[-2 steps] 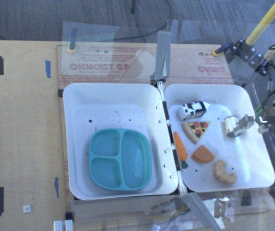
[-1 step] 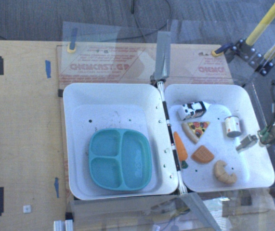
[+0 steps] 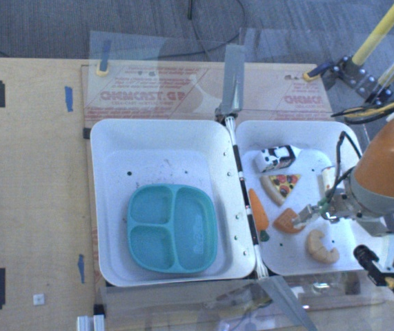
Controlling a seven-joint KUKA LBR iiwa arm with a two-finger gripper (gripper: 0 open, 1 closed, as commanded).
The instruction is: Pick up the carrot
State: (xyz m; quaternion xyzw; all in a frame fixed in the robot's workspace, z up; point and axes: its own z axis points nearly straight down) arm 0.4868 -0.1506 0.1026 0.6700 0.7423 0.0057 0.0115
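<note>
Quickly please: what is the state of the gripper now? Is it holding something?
Gripper: cannot be told whether open or closed. It sits at an orange-red piece, not at the carrot, which lies by the bin wall.

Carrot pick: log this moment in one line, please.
orange toy carrot: right bin, by left wall, not held | claw: beside orange-red toy piece

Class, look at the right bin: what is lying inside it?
Inside the right bin: a carrot by the left wall, pizza slice, black-and-white toy, croissant, orange-red piece. The arm covers the right side.
</note>
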